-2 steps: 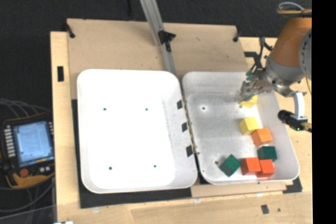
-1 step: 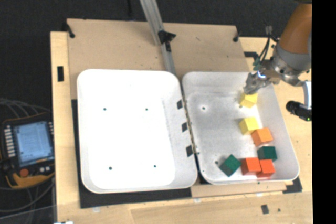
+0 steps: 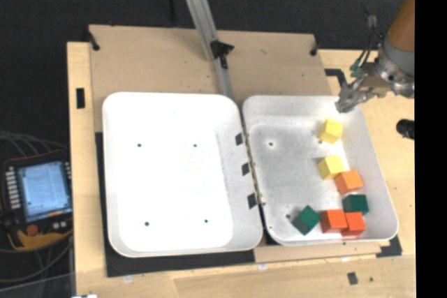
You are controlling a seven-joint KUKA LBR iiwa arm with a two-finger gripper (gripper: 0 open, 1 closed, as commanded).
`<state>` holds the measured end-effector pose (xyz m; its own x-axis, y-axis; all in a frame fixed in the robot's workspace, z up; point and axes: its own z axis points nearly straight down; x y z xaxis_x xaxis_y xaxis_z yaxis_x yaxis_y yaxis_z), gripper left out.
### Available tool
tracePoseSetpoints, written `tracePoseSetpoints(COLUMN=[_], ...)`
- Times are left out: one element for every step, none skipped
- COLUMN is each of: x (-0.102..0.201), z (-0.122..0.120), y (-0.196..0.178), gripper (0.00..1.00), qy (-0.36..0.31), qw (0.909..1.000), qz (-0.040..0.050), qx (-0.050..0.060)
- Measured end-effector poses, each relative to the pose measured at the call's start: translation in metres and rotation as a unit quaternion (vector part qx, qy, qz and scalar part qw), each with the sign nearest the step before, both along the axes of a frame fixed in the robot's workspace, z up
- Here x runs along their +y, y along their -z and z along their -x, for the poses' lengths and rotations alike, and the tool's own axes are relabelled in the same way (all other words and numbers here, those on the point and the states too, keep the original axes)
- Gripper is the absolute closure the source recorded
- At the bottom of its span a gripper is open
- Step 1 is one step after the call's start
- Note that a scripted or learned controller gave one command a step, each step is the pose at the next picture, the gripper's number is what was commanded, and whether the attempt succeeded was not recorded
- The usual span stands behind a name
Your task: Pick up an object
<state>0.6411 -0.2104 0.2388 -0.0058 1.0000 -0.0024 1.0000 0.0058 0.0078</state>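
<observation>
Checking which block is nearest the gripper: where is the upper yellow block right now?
The upper yellow block lies in the right bin, near its far right corner, just below the gripper and above a second yellow block.

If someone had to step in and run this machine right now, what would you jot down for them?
Gripper: hovering at the upper right rim of the right bin, nothing seen between its fingers.
Blocks: all in the right bin, along its right side. Two yellow blocks, an orange block just below them, two green blocks, and an orange pair at the bottom.
Left bin: white, beside the right one.
Done: no block lifted yet.
Left: pick one up; the upper yellow block sits nearest the gripper.
</observation>
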Motion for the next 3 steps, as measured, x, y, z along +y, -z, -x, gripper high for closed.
tracePoseSetpoints(x=[-0.001, 0.053, 0.1], z=[-0.001, -0.006, -0.009], y=[-0.02, -0.009, 0.001], gripper=[1.0, 1.0, 1.0], qy=[-0.002, 0.0, 0.0], qw=[1.0, 1.0, 1.0], qz=[-0.0006, -0.0008, -0.001], qx=[0.002, 0.004, 0.004])
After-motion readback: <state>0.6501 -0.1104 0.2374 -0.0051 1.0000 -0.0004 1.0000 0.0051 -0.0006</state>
